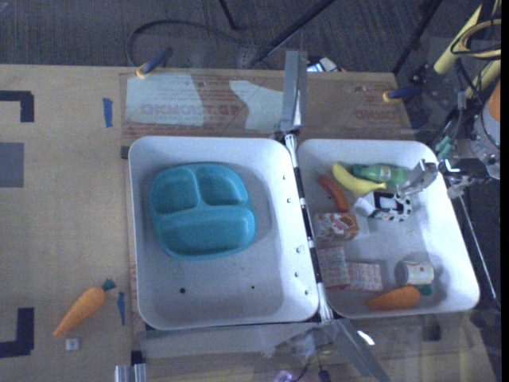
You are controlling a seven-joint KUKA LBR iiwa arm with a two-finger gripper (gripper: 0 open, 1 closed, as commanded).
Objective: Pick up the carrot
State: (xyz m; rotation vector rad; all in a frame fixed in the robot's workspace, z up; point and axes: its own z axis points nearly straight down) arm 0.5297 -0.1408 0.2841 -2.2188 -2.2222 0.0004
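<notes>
Jaws unreadable at this angle, gripper (419,178) hangs over the bottle (380,172); carrot (394,298) lies well below, touching the can (416,273), which could spoil a grab.

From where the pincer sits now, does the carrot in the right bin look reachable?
Probably yes. The carrot lies exposed near the right bin's front edge with nothing on top; a can sits close behind it. The pincer hovers at the same bin's far side.
</notes>
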